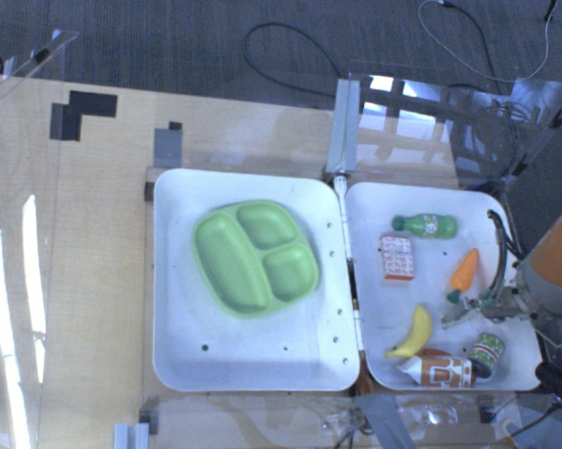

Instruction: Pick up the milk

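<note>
Nearest the camera, the bench (71, 283) carries two shallow white bins. The left bin (175, 354) holds a green divided plate (256, 257), well apart from everything else.

In the right bin (375, 224), a small red-and-white carton (398, 257) lies near the middle, and I judge this to be the milk. Behind it lies a green bottle (425, 225); to its right a carrot (463, 272). Along the front wall sit a banana (412, 333), a brown-and-white bottle (442, 370) on its side just beside it, and a small can (487, 349).

The gripper (464, 311) hangs low between the carrot and the can, its fingers looking slightly spread with nothing between them.

The risk is a wrong grasp: the gripper sits nearer the carrot, banana and can than the carton, and could nudge or pinch one of those. The carton lies flat, so fingers may slide off. It has open floor on its left and front; the divider wall leaves room.
</note>
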`<state>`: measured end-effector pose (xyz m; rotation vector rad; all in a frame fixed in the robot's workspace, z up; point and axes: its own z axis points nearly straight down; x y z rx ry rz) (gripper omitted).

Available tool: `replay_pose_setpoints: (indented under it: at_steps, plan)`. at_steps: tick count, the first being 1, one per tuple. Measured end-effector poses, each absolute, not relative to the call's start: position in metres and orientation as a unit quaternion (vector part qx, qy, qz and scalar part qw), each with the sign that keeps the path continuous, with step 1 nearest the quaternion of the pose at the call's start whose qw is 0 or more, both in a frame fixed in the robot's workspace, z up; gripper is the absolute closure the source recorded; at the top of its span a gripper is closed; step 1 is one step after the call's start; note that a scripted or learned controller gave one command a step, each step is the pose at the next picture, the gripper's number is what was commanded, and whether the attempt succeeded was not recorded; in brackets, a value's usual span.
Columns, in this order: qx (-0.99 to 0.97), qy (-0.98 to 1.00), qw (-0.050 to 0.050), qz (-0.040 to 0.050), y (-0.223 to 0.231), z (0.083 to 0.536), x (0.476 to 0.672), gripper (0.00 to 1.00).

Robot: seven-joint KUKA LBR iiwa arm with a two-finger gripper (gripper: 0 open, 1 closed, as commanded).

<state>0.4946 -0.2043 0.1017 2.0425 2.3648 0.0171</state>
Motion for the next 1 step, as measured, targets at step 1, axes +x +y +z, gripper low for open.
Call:
replay_pose_setpoints:
  at_steps: [1]
  plan:
    - [0.638,0.770,0.006,0.0030,-0.2049,0.0897,0.4915,0.00]
